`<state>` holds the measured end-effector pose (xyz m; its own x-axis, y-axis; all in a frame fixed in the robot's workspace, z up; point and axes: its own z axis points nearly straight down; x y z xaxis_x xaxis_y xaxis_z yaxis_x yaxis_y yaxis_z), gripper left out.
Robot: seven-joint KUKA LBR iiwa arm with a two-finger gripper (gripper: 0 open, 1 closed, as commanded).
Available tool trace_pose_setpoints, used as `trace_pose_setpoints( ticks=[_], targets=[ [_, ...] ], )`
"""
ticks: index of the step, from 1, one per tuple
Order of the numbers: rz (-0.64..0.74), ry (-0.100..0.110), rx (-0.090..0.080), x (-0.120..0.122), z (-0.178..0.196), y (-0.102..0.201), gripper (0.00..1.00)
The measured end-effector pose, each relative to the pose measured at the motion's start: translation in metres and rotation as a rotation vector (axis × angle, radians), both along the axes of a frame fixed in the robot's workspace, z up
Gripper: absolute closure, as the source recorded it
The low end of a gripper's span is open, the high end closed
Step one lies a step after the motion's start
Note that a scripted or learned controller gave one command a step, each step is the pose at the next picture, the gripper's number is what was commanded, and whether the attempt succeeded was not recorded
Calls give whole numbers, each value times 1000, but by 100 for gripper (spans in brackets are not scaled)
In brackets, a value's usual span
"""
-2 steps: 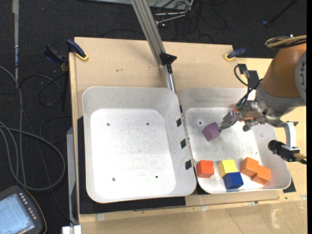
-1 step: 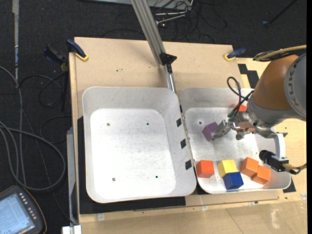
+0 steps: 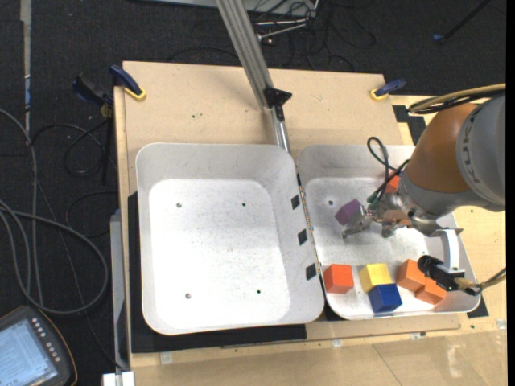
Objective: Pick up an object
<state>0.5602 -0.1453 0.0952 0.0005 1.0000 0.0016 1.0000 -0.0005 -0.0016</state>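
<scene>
gripper (image 3: 364,225) is low in the right bin (image 3: 322,161) just beside the purple block (image 3: 348,211), can't tell its state, and that block looks light, rigid and a bit slick, so i'd pinch two opposite flat faces.

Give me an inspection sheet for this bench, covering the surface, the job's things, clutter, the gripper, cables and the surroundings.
Surface: wooden bench bearing two white bins side by side, left bin and right bin.
Job's things: in the right bin, a purple block beside the gripper; along its near edge an orange block, a yellow block, a blue block and a second orange block.
Clutter: blue-and-yellow clamps at the bench's far corners.
Gripper: gripper low in the right bin, next to the purple block; a grasp cannot be confirmed.
Cables: black cable looping at the wrist; loose cables on the floor.
Surroundings: dark floor, metal pole, a screen at the bottom left corner.
</scene>
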Motion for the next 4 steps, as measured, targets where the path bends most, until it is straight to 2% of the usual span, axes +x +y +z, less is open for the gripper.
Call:
trace_pose_setpoints(
  ticks=[1, 3, 4],
  targets=[
    [0, -3, -1, 1, 11, 0, 100],
    [2, -9, -4, 0, 131, -10, 100],
    [3, -6, -3, 1, 151, -10, 100]
  ],
)
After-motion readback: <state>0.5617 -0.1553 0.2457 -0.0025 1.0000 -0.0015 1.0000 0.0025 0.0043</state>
